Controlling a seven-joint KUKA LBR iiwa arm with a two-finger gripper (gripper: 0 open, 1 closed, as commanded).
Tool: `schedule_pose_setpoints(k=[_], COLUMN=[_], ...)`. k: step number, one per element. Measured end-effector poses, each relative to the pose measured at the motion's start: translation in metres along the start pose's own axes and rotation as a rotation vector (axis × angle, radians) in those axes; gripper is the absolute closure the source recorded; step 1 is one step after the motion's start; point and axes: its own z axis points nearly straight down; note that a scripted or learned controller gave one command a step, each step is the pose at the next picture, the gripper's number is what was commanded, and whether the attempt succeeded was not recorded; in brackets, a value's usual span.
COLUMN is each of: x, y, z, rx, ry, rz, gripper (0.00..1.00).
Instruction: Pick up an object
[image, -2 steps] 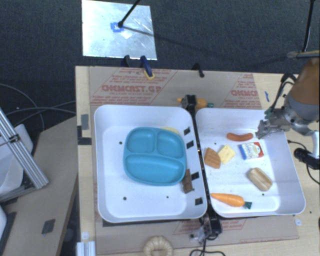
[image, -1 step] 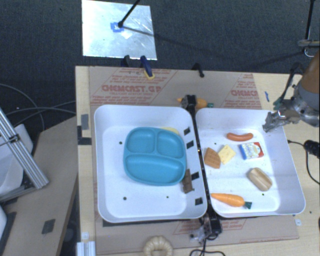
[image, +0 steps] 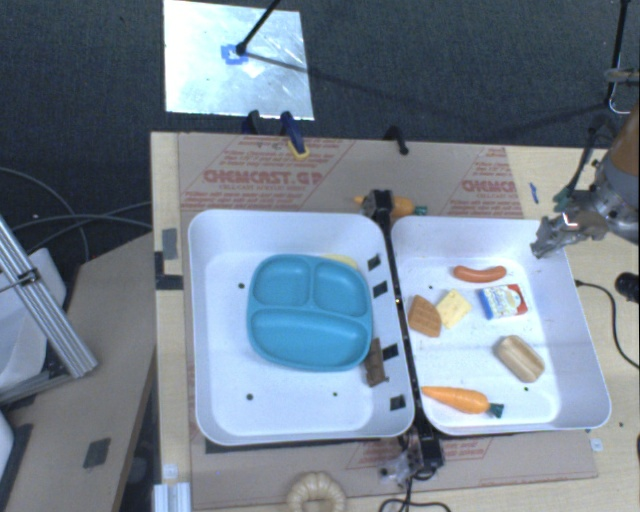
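Camera view: two white bins (image: 215, 330) on cardboard-covered bench (image: 330, 175); dark carpet (image: 80, 90)

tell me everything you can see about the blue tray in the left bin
The blue tray is a smooth, plastic-looking divided plate with rounded corners: two smaller compartments along its far side and one wide compartment nearer the camera. It lies flat, slightly rotated, on the floor of the left bin, right of centre. A pale yellow item peeks from behind its far edge, and a small brown piece sits at its near right corner.
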Motion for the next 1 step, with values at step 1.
schedule_pose_setpoints(k=[1], x=[0.0513], y=[-0.0023], z=[0.0080], rx=[0.004], ry=[0.003], rz=[-0.003], gripper=[1.00])
